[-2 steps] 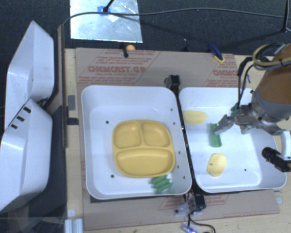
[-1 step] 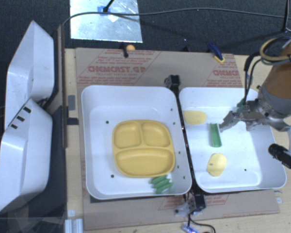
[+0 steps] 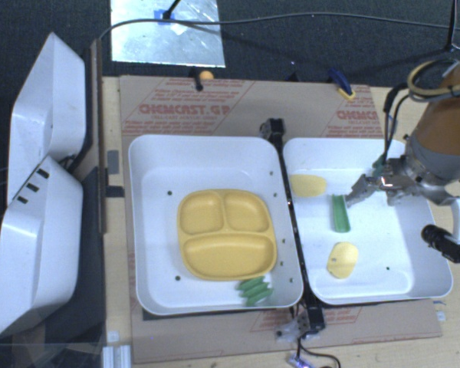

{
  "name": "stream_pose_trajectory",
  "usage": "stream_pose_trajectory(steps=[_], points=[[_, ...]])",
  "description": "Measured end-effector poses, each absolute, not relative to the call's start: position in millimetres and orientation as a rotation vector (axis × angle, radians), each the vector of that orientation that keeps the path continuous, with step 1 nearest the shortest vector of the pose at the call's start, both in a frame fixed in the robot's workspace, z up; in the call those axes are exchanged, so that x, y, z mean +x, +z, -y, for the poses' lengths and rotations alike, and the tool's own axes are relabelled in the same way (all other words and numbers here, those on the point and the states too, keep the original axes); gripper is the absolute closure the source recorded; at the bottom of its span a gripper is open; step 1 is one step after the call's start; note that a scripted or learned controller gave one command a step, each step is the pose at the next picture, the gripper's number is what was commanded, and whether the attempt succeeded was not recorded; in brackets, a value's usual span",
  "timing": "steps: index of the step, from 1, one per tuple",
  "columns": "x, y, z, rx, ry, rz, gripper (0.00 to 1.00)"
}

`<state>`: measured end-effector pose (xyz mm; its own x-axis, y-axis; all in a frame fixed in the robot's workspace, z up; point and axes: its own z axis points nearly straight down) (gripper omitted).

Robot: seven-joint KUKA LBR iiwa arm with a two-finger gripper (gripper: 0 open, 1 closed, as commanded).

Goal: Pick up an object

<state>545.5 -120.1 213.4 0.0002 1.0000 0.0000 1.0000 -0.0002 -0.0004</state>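
Note:
In the right bin (image 3: pixel 429 282) lie a green stick (image 3: pixel 340 213), a pale yellow flat piece (image 3: pixel 308 185) near the far left corner, and a yellow rounded piece (image 3: pixel 342 259) toward the front. My gripper (image 3: pixel 377 196) hangs over the right half of this bin, just right of the green stick. Its two fingers are spread apart with nothing between them. The left fingertip (image 3: pixel 356 194) is near the stick's top end, and I cannot tell if it touches.
The left bin (image 3: pixel 149 228) holds a yellow divided plate (image 3: pixel 227 232) and a green pea pod (image 3: pixel 254 288) at its front edge. The grey and orange arm (image 3: pixel 445 121) fills the right side. A black clamp (image 3: pixel 274 128) sits between the bins at the back.

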Motion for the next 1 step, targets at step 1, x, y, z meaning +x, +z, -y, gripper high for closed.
stream_pose_trajectory(steps=[1], points=[[543.5, 202.8, 124.1, -2.222, 0.0, 2.221, 0.0]])
